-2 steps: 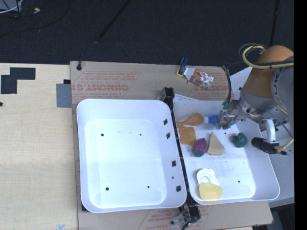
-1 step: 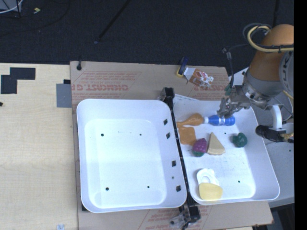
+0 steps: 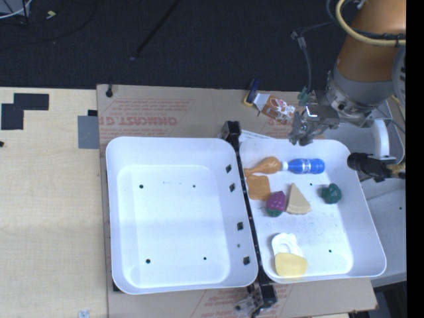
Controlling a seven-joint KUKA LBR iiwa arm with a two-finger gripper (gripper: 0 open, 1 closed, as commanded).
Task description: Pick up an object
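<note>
The blue bottle (image 3: pixel 305 166), lying just below my pincer (image 3: pixel 301 135) near the right bin's (image 3: pixel 358 244) far rim, looks light, rigid and slick, so I'd grip mid-body; finger spread I can't tell.

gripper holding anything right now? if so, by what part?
Nothing is held. The gripper hangs over the back rim of the right bin, with no object between its fingers; the blue bottle lies in the bin below it.
</note>
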